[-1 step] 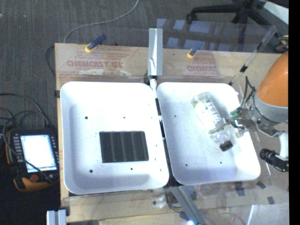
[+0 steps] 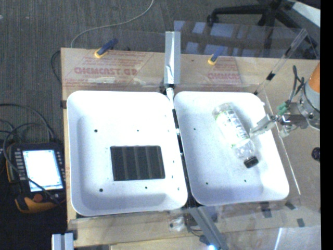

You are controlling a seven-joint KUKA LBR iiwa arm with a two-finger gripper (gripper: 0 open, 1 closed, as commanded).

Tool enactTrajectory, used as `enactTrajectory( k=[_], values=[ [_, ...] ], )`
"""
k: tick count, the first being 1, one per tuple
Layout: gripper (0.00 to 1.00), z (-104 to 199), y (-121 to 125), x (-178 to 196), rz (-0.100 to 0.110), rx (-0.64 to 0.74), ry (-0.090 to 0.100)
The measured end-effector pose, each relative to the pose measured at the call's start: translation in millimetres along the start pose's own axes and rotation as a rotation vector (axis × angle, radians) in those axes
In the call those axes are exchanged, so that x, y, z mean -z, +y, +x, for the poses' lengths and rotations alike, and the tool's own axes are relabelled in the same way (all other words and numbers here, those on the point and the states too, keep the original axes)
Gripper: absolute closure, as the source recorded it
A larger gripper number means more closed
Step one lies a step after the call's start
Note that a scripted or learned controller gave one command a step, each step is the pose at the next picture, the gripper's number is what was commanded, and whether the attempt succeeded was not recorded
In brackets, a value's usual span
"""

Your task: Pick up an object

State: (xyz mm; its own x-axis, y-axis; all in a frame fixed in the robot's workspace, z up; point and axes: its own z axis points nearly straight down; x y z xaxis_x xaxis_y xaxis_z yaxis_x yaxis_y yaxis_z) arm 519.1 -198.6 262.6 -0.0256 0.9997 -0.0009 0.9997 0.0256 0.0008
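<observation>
A dark ribbed mat [image 2: 137, 162] lies in the left bin [image 2: 83, 108], far left of the gripper [image 2: 263, 126]. In the right bin [image 2: 200, 105], a clear plastic bottle [image 2: 234, 130] with a black cap lies tilted, just left of the gripper, perhaps touching it. Whether the gripper's tips are apart cannot be told.

The gripper [image 2: 260, 126] sat at the right bin's [image 2: 208, 191] right edge, beside a clear plastic bottle [image 2: 234, 132] that lay at a slant, black cap [image 2: 251, 162] toward the lower right. A dark ribbed mat [image 2: 137, 162] lay flat in the left bin [image 2: 83, 139]. At far left, a handheld screen [image 2: 39, 170] glowed white.
</observation>
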Motion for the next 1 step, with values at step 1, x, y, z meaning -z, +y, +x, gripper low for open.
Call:
enactTrajectory(
  k=[1],
  values=[
    [0.00,4.7,18.3,-69.1,0.002,0.101,0.001]
  ],
)
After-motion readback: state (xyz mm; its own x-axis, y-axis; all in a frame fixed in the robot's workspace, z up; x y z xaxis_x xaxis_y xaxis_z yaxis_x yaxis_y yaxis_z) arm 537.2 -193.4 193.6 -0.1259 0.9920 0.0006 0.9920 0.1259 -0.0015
